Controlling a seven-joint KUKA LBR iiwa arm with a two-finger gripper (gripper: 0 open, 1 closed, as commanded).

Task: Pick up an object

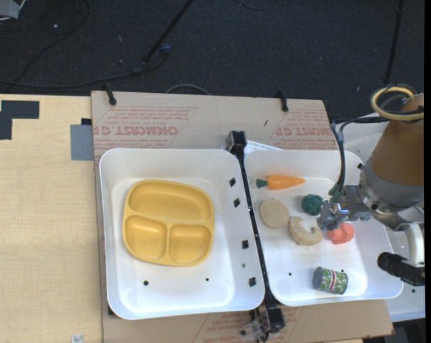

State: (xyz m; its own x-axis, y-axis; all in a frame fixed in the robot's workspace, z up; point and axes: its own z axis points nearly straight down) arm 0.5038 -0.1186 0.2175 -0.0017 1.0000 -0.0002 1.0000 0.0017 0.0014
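One camera sits fixed above the bench point(36, 213) and looks down at a slant, so the far dark floor point(201, 34) fills the top of the view and the bench's near edge runs along the bottom. It stands far enough back to take in both bins whole: the left bin point(115, 291) near the centre, the right bin point(358, 291) toward the right side. The arm point(401, 156) enters from the right edge, cropped there.

Yellow divided plate point(169, 221) in left bin point(111, 191)
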